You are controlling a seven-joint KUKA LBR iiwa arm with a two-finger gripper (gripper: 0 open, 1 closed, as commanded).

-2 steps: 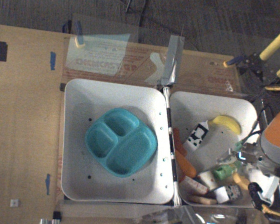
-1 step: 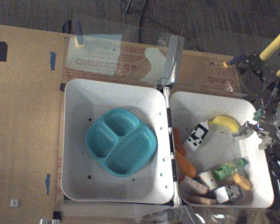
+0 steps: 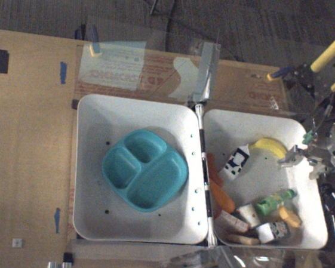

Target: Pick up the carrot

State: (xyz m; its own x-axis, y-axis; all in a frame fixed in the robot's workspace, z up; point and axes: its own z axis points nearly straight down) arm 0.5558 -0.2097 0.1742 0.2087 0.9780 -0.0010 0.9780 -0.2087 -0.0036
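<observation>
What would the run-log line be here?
carrot: right bin, left wall | end effector: over right rim | contact: none

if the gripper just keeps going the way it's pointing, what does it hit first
Probably the banana. The gripper points left from the right bin's right edge, with the banana right ahead of it. Its height above the bin is unclear.

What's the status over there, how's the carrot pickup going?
Gripper over right bin's far-right edge, holding nothing. Carrot untouched by left wall. Cow-print carton beside it.
</observation>
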